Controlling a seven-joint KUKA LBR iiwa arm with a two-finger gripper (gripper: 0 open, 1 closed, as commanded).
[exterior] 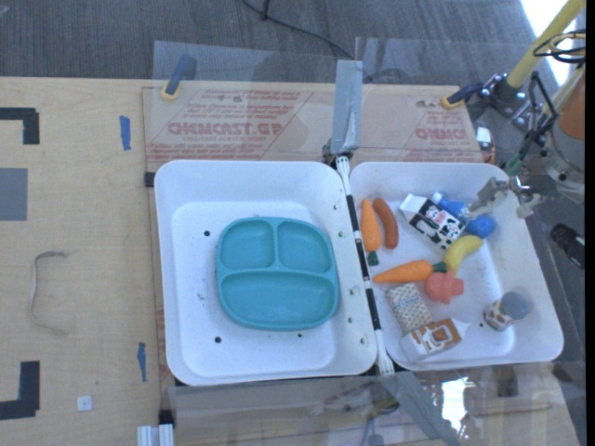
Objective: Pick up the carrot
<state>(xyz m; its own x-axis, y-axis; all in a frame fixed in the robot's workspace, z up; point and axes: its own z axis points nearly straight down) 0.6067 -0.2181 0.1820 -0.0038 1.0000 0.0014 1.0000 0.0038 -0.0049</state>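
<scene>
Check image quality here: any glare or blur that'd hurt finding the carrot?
Camera view: blown-out glare top right, beside the arm's hand, which is small and soft; reflective sheen on the clear sheet along the bottom edge. The carrot in the right bin is evenly lit and sharp enough, with soft shadows. The teal plate in the left bin is glare-free.
</scene>
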